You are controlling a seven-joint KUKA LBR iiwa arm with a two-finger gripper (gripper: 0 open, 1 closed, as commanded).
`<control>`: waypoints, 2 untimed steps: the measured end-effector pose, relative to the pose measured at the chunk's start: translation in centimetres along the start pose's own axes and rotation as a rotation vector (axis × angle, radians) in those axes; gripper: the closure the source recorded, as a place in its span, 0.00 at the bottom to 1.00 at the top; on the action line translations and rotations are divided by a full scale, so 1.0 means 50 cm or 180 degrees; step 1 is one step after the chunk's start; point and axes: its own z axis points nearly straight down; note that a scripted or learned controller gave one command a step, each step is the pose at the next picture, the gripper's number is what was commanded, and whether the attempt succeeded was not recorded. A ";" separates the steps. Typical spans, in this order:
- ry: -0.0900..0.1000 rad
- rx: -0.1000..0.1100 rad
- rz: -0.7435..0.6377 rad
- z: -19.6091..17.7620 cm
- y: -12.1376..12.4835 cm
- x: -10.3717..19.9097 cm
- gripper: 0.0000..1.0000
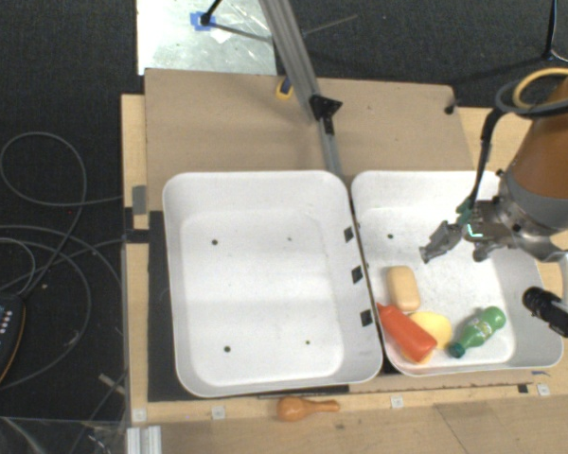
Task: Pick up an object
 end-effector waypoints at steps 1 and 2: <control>-0.0001 -0.0013 0.0010 -0.003 0.001 -0.001 0.00; 0.0000 0.0010 0.0017 0.117 -0.011 -0.008 0.00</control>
